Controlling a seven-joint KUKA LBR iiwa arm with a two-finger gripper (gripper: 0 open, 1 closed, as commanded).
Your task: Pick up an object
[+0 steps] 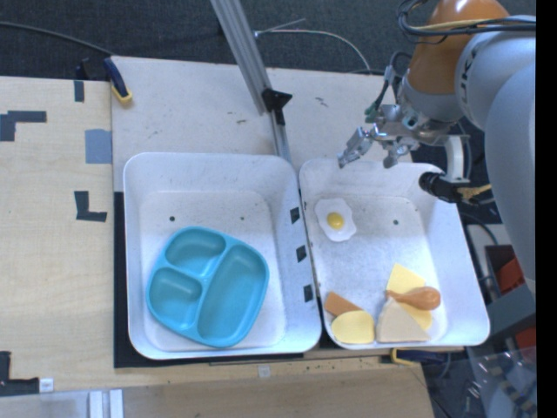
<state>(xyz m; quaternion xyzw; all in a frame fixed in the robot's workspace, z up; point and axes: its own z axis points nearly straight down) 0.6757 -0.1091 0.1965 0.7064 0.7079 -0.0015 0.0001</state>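
One fried egg [335,219], likely light, flat and slick, needs an edge pinch; gripper [374,151] hovers with fingers spread, holding nothing.

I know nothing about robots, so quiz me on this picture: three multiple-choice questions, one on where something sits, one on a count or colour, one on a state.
1. The toy fried egg lies in:
A. the right white bin
B. the left white bin
C. the bench

2. The blue plastic divided plate has how many compartments?
A. two
B. three
C. five

3. The two-finger gripper is:
A. holding the egg
B. open, holding nothing
C. resting on the plate

Answers: 1 A, egg sits near that bin's far end. 2 B, three hollows show. 3 B, spread fingers hover above the bin's far rim.
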